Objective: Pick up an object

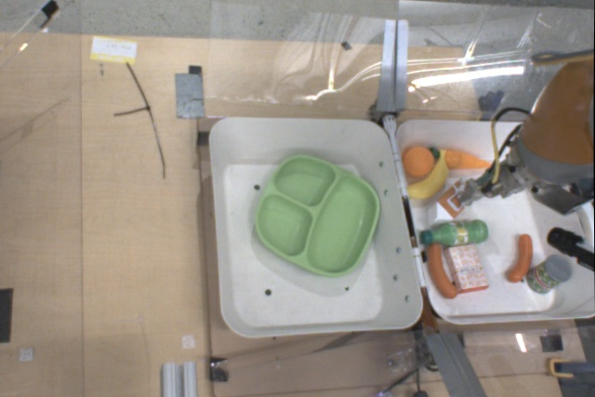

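Note:
The right bin (558,311) holds an orange (419,161), a yellow banana (427,185), a carrot (468,160), a green bottle (455,232) lying on its side, a red and white box (466,267), two red sausages (437,273) (521,258) and a small grey-green can (548,274). My gripper (476,191) reaches in from the right and hangs low over the bin's back middle. It is just right of the banana and above the green bottle. A small orange and white item (453,199) lies at its tip.
A green divided plate (317,216) lies in the left bin (242,293). The arm's orange band (569,112) and grey wrist (558,170) cover the right bin's far right corner. A black part of the arm (569,244) juts over the right edge near the can.

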Robot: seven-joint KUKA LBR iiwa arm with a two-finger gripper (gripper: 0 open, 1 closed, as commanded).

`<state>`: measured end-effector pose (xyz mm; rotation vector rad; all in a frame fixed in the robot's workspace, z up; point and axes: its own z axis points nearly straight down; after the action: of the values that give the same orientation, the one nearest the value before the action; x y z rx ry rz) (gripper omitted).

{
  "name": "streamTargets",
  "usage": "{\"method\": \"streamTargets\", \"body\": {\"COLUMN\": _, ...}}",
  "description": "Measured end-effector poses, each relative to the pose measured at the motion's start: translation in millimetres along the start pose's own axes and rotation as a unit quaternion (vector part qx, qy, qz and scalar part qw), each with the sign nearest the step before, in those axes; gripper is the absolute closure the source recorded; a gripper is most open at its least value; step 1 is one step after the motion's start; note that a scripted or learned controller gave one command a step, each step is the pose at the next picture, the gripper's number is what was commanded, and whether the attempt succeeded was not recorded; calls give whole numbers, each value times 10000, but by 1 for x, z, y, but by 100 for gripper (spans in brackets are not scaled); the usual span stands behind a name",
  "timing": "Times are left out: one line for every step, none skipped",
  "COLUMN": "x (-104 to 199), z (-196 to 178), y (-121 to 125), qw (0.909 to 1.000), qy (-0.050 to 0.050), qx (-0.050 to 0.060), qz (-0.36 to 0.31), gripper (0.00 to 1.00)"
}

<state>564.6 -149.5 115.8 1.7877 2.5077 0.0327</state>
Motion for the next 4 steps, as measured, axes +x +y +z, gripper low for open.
{"method": "streamTargets", "body": {"x": 29, "z": 6, "y": -72, "qw": 9976, "qy": 174, "qx": 218, "qz": -630, "gripper": 0}}
{"method": "streamTargets", "body": {"x": 2, "z": 20, "y": -78, "qw": 9983, "qy": 160, "qx": 253, "qz": 507, "gripper": 0}}
{"method": "streamTargets", "body": {"x": -54, "z": 22, "y": -95, "qw": 9399, "qy": 78, "qx": 299, "qz": 3399, "gripper": 0}}
{"method": "streamTargets", "body": {"x": -55, "z": 10, "y": -94, "qw": 9409, "qy": 67, "qx": 284, "qz": 3375, "gripper": 100}}
